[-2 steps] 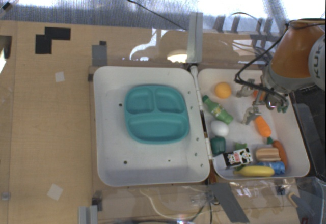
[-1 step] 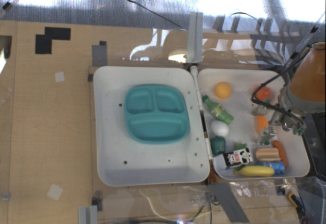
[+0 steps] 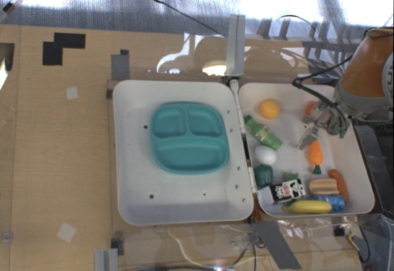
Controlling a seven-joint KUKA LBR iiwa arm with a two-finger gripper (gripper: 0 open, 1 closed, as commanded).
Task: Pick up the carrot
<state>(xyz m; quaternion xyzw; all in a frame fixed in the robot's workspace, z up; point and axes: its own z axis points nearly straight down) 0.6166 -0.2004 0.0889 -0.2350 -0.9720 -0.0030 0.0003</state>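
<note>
Grey arm (image 3: 369, 103), orange band, black cables

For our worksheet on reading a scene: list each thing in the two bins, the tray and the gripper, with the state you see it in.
gripper: open, above the carrot, holding nothing
carrot: lying in the right bin, ungrasped
green bottle: lying on its side
egg: resting beside the bottle
orange: resting apart
banana: lying at the near wall
teal tray: flat in the left bin

Teal tray (image 3: 189, 138), egg (image 3: 266, 155), banana (image 3: 311, 206)
</note>
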